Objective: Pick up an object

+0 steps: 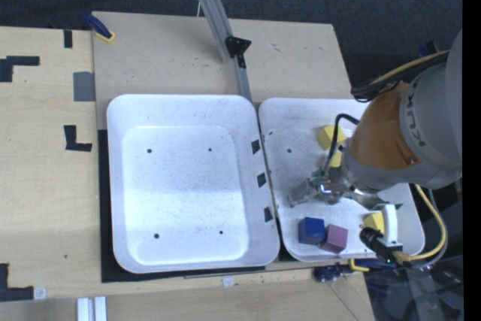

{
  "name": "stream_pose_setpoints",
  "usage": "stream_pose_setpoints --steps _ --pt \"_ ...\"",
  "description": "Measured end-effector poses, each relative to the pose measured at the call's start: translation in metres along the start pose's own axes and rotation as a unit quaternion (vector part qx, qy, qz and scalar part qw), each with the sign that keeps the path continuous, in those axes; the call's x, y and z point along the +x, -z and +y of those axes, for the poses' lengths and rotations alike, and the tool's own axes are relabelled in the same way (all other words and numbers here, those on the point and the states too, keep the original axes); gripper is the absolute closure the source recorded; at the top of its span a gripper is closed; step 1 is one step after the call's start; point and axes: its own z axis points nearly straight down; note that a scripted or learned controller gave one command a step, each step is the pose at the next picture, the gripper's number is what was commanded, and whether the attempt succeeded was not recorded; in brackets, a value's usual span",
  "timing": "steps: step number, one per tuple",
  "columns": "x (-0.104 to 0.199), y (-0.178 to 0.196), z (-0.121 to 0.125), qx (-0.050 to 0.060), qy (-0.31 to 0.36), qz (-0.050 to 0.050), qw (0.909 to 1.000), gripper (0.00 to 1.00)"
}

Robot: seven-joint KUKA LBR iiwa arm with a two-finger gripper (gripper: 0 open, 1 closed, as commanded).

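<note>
My gripper [307,192] reaches down into the middle of the right bin [289,124], low over the bin floor. A blue cube [311,228] lies just in front of it near the bin's front wall. A purple block [336,237] touches the cube's right side. Behind the gripper lies a yellow block [328,136], partly covered by the arm's orange band [379,135]. Another yellow piece [373,221] peeks out at the front right, under the wrist. I see nothing held in the gripper.
The left bin [120,162] stands beside the right one. A slanted metal bar [214,7] crosses the bench behind the bins. Cables [428,237] loop around the arm at the right bin's front corner.
</note>
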Motion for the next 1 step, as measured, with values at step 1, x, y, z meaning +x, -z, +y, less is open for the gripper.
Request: stream_pose_setpoints --steps 1 --pt "0.0006 0.0125 0.0011 -0.002 0.001 0.001 1.0 1.0"
